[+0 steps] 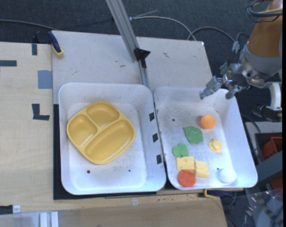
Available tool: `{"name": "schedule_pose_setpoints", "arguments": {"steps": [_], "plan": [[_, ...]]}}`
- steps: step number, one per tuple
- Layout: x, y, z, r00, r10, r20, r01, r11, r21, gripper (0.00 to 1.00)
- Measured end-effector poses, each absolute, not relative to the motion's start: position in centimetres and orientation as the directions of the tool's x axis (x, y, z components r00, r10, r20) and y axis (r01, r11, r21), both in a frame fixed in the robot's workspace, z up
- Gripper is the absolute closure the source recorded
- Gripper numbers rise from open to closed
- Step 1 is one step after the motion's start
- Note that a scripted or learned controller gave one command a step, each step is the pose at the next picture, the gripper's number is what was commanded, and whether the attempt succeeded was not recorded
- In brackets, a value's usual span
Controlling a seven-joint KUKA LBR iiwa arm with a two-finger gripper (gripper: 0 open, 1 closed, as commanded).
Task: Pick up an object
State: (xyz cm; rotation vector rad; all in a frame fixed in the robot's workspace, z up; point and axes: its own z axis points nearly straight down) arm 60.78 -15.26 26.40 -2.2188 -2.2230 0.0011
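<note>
Right bin [237, 126] holds all the small stuff: orange ball [207, 121] near the middle, dark green leafy piece [194, 135] just below-left of it, smaller green piece [180, 150] further down-left, pale yellow lump [215, 145] to the right, two yellow cheese-like blocks [192, 166] side by side near the front, red tomato-like ball [186, 178] touching the front-left block, white ball [226, 175] in the front right corner. Most are roundish with no clear long axis; the block pair runs roughly left-right, slightly tilted. Left bin [67, 126] has a yellow divided plate [101, 132], rotated so its long compartment runs diagonally. Gripper [219, 90] sits over the back edge of the right bin, fingers spread apart, nothing between them. Orange ball is the nearest item, in front of the gripper and slightly left, clearly apart from it. Arm is cut off at the right edge; the fingertips are small and hard to resolve.
</note>
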Motion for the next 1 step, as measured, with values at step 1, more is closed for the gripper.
{"name": "schedule_pose_setpoints", "arguments": {"steps": [1], "plan": [[55.51, -19.04, 14.55, 0.002, 1.0, 0.001, 1.0, -0.002, -0.011, 0.0]]}}
